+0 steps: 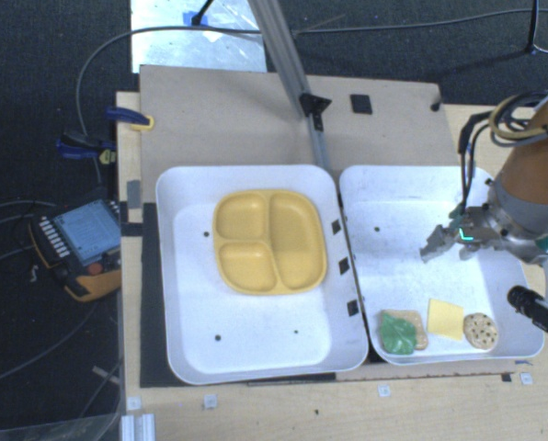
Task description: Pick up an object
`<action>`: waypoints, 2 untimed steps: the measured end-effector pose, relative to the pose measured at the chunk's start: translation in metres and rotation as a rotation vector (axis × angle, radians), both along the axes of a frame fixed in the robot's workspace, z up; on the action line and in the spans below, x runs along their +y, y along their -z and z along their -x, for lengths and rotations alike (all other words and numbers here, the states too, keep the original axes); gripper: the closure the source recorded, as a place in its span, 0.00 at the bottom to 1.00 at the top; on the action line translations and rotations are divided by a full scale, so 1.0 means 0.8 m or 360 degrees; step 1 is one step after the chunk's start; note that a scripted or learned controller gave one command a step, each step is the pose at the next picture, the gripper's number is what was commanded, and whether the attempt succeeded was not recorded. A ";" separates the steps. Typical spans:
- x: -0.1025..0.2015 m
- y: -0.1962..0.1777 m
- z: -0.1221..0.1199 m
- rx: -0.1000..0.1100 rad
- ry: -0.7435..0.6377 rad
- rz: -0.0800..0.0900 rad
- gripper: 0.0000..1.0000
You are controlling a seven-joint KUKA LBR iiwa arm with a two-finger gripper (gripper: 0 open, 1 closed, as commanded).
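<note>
I see my gripper (447,243) hanging over the right bin (384,191), with nothing in it. Its fingers look a little apart, but I can't tell for sure. The food sits in a row by the bin's near edge: a green toy on toast (401,332), a yellow cheese slice (445,319), and a cookie (480,331). The cheese lies closest, nearly straight toward me from the gripper.

- A divided plate (270,242) is set in the left bin (191,338).
- Three food pieces (446,319) are lined along the right bin's (393,200) lower edge.
</note>
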State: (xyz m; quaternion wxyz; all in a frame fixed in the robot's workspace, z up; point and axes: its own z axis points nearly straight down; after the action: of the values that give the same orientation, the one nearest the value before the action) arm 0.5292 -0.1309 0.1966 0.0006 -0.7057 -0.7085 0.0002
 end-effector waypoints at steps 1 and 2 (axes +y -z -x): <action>0.000 -0.001 -0.001 -0.0004 -0.0001 0.0001 0.00; -0.003 0.057 0.010 0.0002 0.0005 0.0000 0.00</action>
State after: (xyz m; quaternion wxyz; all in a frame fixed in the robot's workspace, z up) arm 0.5215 -0.1331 0.1511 0.0012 -0.7067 -0.7075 0.0007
